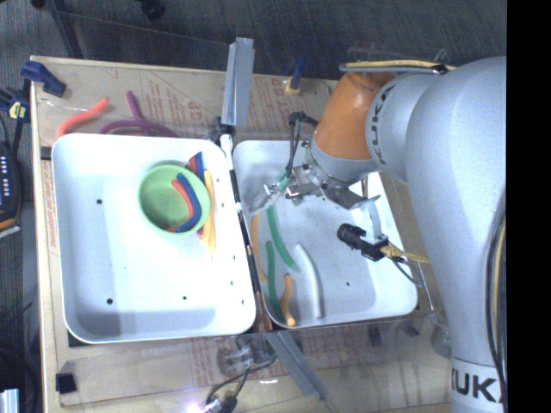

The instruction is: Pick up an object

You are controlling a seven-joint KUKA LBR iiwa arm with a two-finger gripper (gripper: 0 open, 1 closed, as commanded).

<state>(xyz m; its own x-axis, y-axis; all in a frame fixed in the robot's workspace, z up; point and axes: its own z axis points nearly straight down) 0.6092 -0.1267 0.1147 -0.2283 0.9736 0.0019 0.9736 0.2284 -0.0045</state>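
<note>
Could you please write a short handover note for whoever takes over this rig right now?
Gripper: down over the upper left part of the right bin. This view does not confirm a grasp on anything.
Things: the right bin holds green strips, a pale curved piece and a small orange piece, all below the gripper in the view. The left bin holds a green bowl with coloured strips lying across it.
Done: the arm has reached into the right bin.
Left: secure one object and lift it clear; nothing is seen lifted yet.
</note>
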